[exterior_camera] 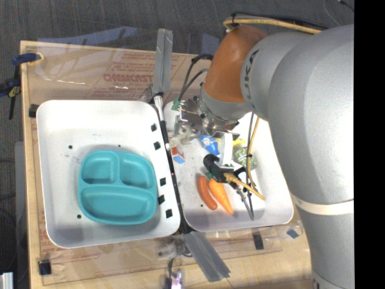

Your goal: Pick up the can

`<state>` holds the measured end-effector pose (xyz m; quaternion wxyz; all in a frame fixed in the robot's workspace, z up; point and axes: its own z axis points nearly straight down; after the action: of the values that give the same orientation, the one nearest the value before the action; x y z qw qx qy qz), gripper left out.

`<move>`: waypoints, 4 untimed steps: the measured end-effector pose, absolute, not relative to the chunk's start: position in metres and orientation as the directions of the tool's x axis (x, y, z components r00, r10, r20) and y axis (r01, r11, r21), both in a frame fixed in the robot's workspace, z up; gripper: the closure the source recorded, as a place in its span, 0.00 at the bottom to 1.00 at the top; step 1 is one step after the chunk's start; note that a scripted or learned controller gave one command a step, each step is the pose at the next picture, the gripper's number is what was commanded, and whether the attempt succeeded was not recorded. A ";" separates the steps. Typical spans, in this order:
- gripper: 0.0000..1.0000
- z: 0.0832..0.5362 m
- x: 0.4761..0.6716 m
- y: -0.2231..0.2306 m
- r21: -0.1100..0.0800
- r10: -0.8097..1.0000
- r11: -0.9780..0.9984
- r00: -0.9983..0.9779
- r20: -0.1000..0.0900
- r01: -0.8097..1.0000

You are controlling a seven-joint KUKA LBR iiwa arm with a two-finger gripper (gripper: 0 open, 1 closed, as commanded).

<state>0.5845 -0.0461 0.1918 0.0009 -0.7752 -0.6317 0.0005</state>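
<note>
Reach step: the grey arm's hand (201,128) was down in the white right bin (274,212), near the blue-labelled can (210,143); hand state unclear. Next needed: a confirmed grip at the bin's 11 o'clock.

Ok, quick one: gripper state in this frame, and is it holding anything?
Gripper: low in the right bin, among the items; open or shut cannot be told, nor any hold.

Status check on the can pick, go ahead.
Gripper down in right bin, top left corner, grip state unreadable. Can not identifiable from here. Carrots and tongs crowd the bin beneath the arm.
</note>
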 end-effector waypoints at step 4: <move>1.00 0.336 0.512 -0.138 -0.004 0.746 -0.666 0.666 -0.001 0.746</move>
<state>0.5115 -0.1378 0.3361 0.0017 -0.9128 -0.4084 0.0015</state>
